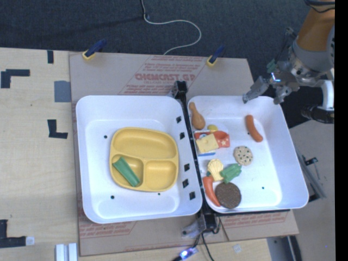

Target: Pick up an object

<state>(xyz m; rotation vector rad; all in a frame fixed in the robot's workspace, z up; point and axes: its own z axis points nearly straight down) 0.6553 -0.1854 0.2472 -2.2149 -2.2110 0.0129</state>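
1. Red print "CHEMCAST" stands on the brown cardboard sheet [163, 76] under the bins, upper middle of the frame.
2. Smaller red lines beside and below it are too blurred to read.

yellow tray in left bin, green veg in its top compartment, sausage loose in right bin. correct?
Not quite. The camera view shows the green vegetable in the lower-left compartment of the yellow tray, not the top one. The tray sits in the left bin, and the sausage lies loose in the right bin.
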